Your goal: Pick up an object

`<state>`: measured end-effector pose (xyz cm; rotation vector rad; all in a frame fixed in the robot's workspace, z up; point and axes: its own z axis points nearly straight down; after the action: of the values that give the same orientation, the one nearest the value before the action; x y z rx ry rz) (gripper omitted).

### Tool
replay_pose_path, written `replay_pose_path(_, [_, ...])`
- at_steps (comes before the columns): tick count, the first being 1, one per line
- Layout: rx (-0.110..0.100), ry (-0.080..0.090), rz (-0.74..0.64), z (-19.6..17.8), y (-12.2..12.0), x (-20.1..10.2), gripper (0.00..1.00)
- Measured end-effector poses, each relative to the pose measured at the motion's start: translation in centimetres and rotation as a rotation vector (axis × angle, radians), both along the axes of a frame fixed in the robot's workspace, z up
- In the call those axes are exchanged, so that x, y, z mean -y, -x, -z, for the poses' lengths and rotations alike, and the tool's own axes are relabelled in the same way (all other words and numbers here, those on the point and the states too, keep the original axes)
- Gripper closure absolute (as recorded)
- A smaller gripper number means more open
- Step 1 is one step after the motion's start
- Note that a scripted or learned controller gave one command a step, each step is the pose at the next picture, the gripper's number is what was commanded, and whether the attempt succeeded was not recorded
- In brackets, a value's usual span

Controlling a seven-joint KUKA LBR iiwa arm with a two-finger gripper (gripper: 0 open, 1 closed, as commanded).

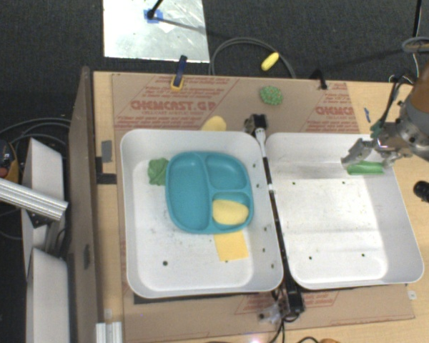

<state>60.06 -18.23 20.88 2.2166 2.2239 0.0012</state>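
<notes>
Pincer (368,152) state you can't tell; it sits just above the green stick (365,168), which could slip away sideways.

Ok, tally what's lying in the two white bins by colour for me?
Teal: 1, the teal divided plastic plate.
Yellow: 2, the rounded yellow piece on that plate and the flat yellow square beside it.
Green: 2, the leafy green piece and the green stick in the right bin.
Total: 5.

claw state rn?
Claw: over the right bin's far right corner, right above a green stick-shaped object. Open or shut, and whether it holds the object: cannot be told.
</notes>
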Motion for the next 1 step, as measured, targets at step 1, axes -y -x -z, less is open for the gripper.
replay_pose_path(1, [-0.001, 0.001, -0.001, 11.59, -3.33, 2.49, 0.00])
